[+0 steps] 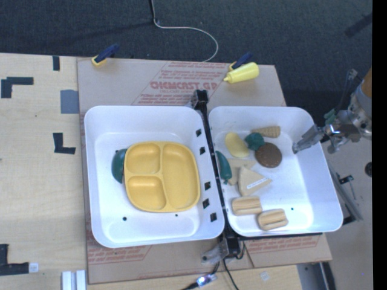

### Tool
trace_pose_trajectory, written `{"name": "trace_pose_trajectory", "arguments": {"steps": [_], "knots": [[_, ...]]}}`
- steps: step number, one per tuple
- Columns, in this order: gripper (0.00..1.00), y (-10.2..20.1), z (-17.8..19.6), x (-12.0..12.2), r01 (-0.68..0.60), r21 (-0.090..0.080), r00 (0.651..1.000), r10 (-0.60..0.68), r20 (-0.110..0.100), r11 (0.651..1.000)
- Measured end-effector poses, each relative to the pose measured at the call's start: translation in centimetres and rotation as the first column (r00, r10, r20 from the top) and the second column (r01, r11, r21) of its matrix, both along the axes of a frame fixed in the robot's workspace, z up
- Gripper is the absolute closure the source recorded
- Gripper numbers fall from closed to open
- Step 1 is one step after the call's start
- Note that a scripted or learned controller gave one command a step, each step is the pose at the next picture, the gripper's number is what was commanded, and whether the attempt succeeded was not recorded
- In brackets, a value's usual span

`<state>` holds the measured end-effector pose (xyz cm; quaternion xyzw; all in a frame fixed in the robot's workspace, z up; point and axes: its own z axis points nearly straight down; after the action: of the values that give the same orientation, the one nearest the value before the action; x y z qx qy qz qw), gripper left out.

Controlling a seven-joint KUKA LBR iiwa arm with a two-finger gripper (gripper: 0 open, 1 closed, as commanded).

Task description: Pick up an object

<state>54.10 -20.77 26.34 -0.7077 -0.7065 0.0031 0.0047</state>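
we see the gripper at the right rim of the right bin, reaching in from the right; we cannot tell how it is set, and nothing shows in its grasp. nearest to it in the bin lies a brown disc, touching a small teal piece. just above those rests a ridged tan cone, and to their left a pale yellow lump. below the disc sits a beige wedge, and lower still two tan rolls lie side by side. a teal object leans by the divider between the bins. the left bin holds a yellow tray with three sections, covering part of a dark teal thing. behind the bins a yellow clamp rests on cardboard.
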Motion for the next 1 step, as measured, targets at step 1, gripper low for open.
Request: {"name": "trace_pose_trajectory", "arguments": {"steps": [1], "knots": [[0.00, 0.01, 0.51, 0.20, -0.003, -0.002, 1.000, 0.003, 0.009, 1.000]]}}
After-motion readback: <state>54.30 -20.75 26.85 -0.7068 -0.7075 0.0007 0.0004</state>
